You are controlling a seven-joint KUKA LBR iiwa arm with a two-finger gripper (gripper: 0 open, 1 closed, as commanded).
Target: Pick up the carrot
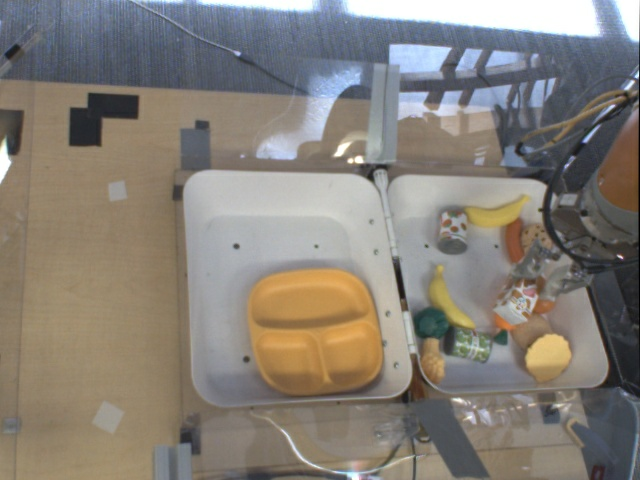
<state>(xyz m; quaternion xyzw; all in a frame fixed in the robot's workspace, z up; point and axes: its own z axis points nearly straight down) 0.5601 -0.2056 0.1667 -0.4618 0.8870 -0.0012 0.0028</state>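
The carrot (514, 240) is a short orange piece lying in the right bin (420, 200), just below the tip of a yellow banana (497, 211) and beside a speckled cookie (534, 235). My gripper (546, 266) hangs low over the right side of this bin, just below and right of the carrot, above a white and orange carton (515, 303). The carrot lies apart from it on the bin floor. The grey arm (612, 193) with its cables comes in from the right edge.
The right bin also holds a small can (453, 231), a second banana (449, 299), a green broccoli piece (432, 322), a green can (470, 344), a yellow round block (548, 356) and a corn piece (432, 361). An orange divided tray (314, 330) sits in the left bin (225, 218).
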